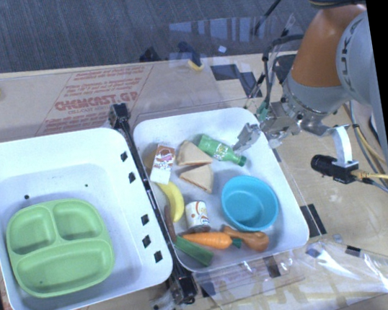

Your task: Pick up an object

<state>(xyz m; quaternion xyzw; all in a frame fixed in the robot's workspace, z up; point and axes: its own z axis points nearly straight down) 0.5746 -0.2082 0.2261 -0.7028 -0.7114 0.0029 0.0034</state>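
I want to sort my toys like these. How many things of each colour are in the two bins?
Green: 3, the tray, the bottle, the cucumber
Orange: 1, the carrot
Yellow: 1, the banana
Blue: 1, the bowl
Brown: 1, the drumstick
Pale: 4, two sandwich pieces, the packet, the can
Total: 11

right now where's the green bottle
In the camera view the green bottle lies in the right bin, near its far right corner, just right of the sandwich wedges and above the blue bowl.
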